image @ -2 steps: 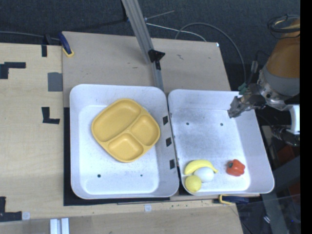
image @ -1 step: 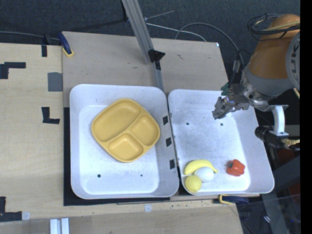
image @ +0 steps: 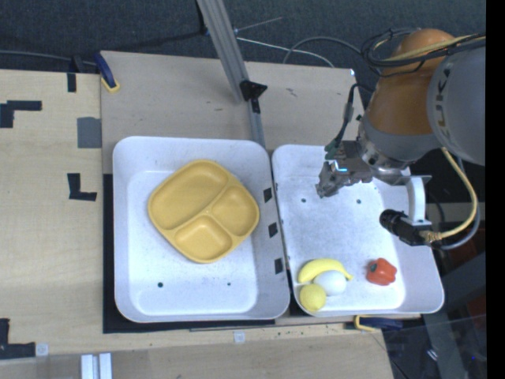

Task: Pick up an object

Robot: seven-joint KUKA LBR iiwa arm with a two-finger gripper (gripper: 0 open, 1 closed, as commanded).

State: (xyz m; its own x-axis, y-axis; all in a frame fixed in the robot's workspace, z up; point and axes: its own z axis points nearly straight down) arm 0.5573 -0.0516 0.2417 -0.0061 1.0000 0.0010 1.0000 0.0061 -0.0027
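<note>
My gripper (image: 330, 185) hangs over the upper middle of the right bin (image: 312, 219), its dark fingers pointing down and left. Nothing shows between them. Along the bin's front edge lie a yellow banana (image: 319, 268), a white egg-like ball (image: 335, 283) and a yellow lemon (image: 313, 297), huddled together. A small red pepper (image: 381, 272) rests to their right. All these objects are well below the gripper in the view and apart from it.
The left bin (image: 134, 290) holds a yellow divided plate (image: 203, 210). A grey metal post (image: 229, 46) slants down to the gap between the bins. The arm's grey body and orange band (image: 406, 93) fill the upper right, with cables trailing over the right bin's edge.
</note>
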